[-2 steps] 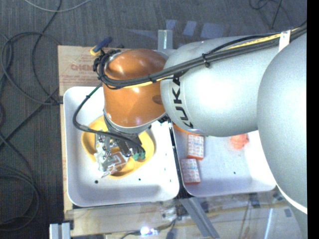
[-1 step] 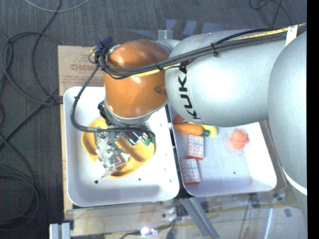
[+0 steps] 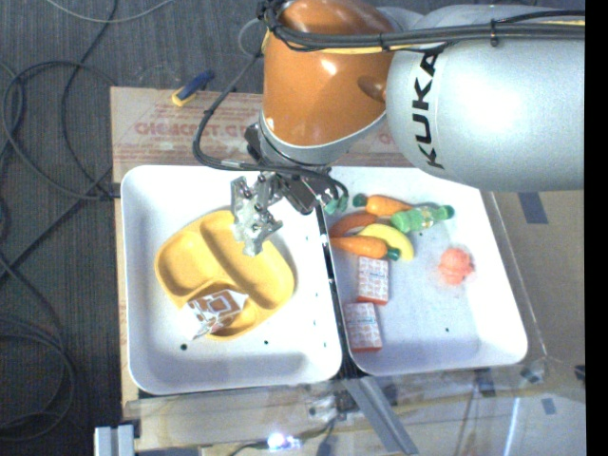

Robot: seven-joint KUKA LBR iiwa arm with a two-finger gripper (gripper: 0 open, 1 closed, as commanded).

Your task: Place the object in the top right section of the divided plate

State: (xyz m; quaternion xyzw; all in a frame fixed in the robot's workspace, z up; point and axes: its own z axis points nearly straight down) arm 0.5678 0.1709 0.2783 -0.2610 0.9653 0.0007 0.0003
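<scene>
A yellow divided plate point(image 3: 195, 264) lies in the left white bin point(image 3: 142, 350). A small brown and white object point(image 3: 217, 309) rests in the plate's near section, toward its front rim. My gripper point(image 3: 253, 228) hangs from the orange wrist over the plate's far right part, above the ridge between sections. It is well apart from the brown and white object, and I see nothing held in it.
The right bin point(image 3: 494, 340) holds two carrots point(image 3: 359, 246), a banana point(image 3: 394, 238), a green bottle point(image 3: 421, 218), a pink-red round fruit point(image 3: 456, 265) and two red and white packets point(image 3: 372, 279). The big grey arm covers the far side of both bins.
</scene>
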